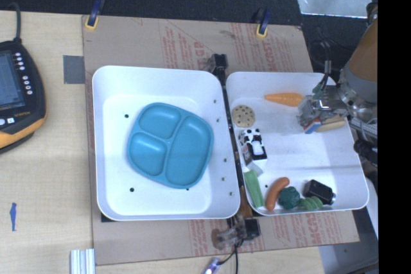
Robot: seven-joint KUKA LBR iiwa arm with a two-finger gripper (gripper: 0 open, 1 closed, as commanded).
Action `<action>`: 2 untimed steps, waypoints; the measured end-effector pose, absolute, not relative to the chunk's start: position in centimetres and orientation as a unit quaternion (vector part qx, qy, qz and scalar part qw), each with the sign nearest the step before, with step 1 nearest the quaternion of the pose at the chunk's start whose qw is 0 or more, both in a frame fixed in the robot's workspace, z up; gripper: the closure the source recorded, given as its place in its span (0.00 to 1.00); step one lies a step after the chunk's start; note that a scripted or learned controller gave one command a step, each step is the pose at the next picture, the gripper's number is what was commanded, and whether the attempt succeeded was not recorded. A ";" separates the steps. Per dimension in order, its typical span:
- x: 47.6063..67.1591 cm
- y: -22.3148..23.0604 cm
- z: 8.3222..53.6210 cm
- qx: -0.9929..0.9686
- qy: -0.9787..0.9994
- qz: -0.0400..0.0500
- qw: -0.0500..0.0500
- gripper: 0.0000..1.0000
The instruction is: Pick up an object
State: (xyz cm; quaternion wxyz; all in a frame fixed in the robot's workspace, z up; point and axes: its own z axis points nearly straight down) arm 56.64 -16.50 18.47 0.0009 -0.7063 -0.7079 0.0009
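The arm [365, 61] shows an orange band over a grey wrist. Its gripper [316, 113] is a cluster of silvery-grey metal parts, with dark cables trailing beside it.

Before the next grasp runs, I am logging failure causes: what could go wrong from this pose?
1. The gripper sits low at the right bin's far right wall, so a finger may catch the rim.
2. The carrot lies just beside it and could get nudged away rather than grasped.
3. The sausage, green pieces and black object crowd the near corner, inviting a double pick.
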 end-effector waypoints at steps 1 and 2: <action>61.3 -16.8 16.5 -0.706 -0.709 0.001 0.001 1.00; 62.5 -11.8 18.3 -0.706 -0.708 0.000 0.001 1.00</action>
